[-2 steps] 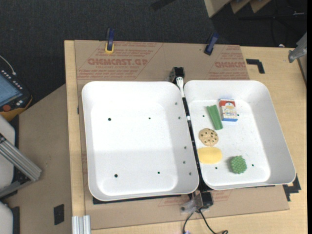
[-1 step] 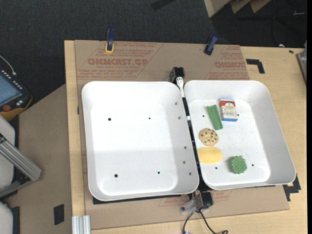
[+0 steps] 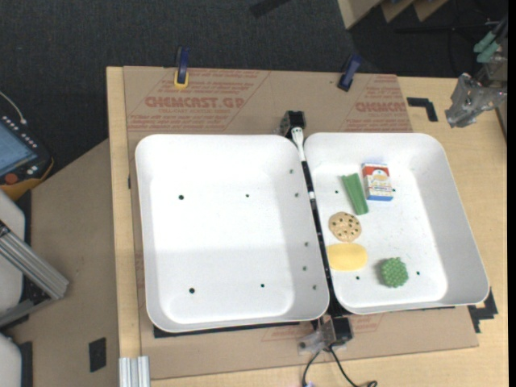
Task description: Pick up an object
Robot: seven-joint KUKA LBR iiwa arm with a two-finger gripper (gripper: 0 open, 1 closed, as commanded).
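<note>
Green broccoli (image 3: pixel 393 272), yellow chip (image 3: pixel 347 257)

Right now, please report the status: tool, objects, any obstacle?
Tool parked beyond right bin's far right corner, nothing held. Cookie, green stick, small box, yellow piece, green ball untouched in right bin. No obstacle.

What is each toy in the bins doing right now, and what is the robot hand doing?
Cookie: flat in the right bin.
Yellow piece: flat, just below the cookie.
Green stick: lying flat.
Small box: lying beside the stick.
Green bumpy ball: resting alone.
Gripper: raised beyond the right bin, holding nothing.
</note>
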